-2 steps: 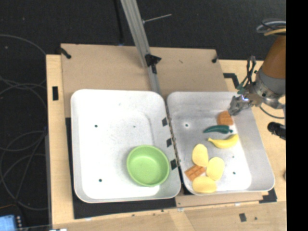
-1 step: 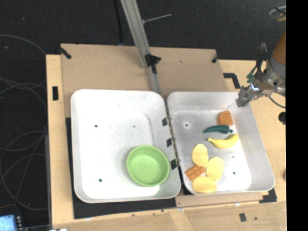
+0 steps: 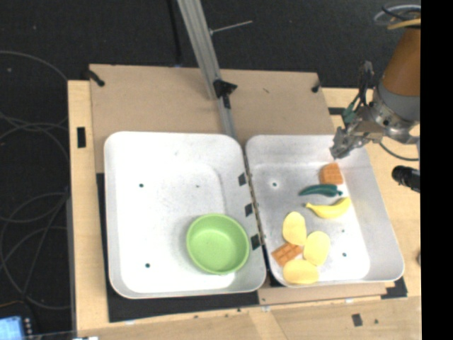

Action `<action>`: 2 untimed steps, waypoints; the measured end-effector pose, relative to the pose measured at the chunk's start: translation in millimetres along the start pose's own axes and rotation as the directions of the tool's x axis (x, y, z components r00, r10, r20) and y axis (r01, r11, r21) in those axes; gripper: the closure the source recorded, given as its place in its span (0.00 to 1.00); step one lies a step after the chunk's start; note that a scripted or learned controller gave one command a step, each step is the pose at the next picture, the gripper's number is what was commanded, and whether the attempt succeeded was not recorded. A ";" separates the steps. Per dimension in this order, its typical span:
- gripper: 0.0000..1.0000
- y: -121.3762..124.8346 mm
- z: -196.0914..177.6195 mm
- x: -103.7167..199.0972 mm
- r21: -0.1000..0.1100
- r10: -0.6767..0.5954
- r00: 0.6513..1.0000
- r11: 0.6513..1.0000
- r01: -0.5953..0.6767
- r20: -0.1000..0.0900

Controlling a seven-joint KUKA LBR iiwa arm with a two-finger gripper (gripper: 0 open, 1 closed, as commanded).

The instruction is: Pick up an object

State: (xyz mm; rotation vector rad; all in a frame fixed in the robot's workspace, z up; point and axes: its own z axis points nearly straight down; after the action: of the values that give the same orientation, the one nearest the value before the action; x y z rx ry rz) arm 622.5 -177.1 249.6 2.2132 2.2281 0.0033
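Nearest the camera, at the front of the right bin (image 3: 375, 257), lie three pale yellow rounded pieces (image 3: 306, 248) clustered together, with a small orange block (image 3: 286, 253) touching their left side. In the left bin (image 3: 141, 168) a green bowl (image 3: 218, 243) sits toward the front right corner.

Mid-bin on the right: a yellow banana-shaped piece (image 3: 329, 208), its long axis running roughly left to right with the right tip raised, and just behind it a slim dark green piece (image 3: 320, 190) lying almost parallel. Just behind that again sits an orange piece (image 3: 330, 173), the item closest to my tool.

Farthest back: my gripper (image 3: 344, 144) hangs over the rear right part of the right bin, my arm (image 3: 402, 83) reaching in from the right. Whether my gripper is spread or closed I cannot tell at this slant; nothing is visible between its tips.

The relation that matters: the orange piece lies just in front of my gripper and slightly left, so my judgement is that a short forward shift and descent would bring the tool over it; the green and yellow pieces lie further forward on the same line
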 end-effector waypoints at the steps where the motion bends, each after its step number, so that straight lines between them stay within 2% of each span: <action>1: 1.00 -4.5 -9.9 52.5 0.000 -0.001 1.000 1.000 0.001 -0.001; 2: 1.00 -10.8 -17.5 106.3 0.001 -0.001 1.000 1.000 0.001 -0.002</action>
State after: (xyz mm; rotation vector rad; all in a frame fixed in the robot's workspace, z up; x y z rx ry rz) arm 611.0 -70.9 267.2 2.2131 2.2309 0.0036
